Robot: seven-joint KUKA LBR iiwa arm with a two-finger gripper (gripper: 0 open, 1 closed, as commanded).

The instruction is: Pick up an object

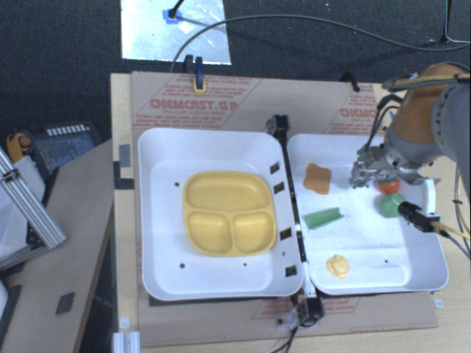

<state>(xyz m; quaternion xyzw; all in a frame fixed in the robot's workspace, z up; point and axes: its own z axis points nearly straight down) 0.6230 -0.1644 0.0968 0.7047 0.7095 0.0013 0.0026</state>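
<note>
Right white bin: gripper, opening indiscernible, low beside small orange-red rounded piece and green rounded piece; crowded pair risks nudged, missed grasp.

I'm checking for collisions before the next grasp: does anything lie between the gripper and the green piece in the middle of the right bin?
Nothing visible does. The gripper hangs over bare bin floor up-right of the green piece; the orange piece sits left of that line.
</note>
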